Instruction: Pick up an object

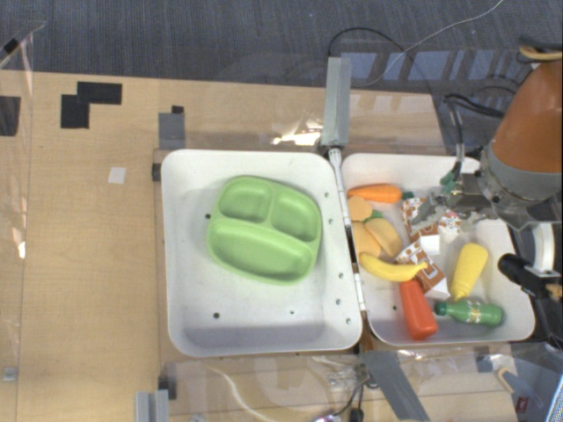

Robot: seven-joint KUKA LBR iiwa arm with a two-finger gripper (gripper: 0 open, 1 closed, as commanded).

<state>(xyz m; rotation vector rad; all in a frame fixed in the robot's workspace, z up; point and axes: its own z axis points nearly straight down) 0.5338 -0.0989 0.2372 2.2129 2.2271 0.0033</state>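
Wooden bench [79, 262] carries two white bins: the left bin [189, 315] holds a green divided plate [264, 229], the right bin [519, 319] a heap of toy food. Over its far right side hangs the grey arm [532, 139], whose jaws [442, 202] I cannot tell apart or together. Below lie a banana [390, 269], red bottle [419, 309], yellow bottle [468, 269], green bottle [471, 311] and carrot [376, 193].

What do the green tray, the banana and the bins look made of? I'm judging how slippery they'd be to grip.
Green tray: probably moulded plastic, matte, with soft rounded compartments.
Banana: likely toy plastic, smooth, evenly yellow.
Bins: white plastic or coated metal, hard to tell; smooth, faintly glossy, small dark holes.
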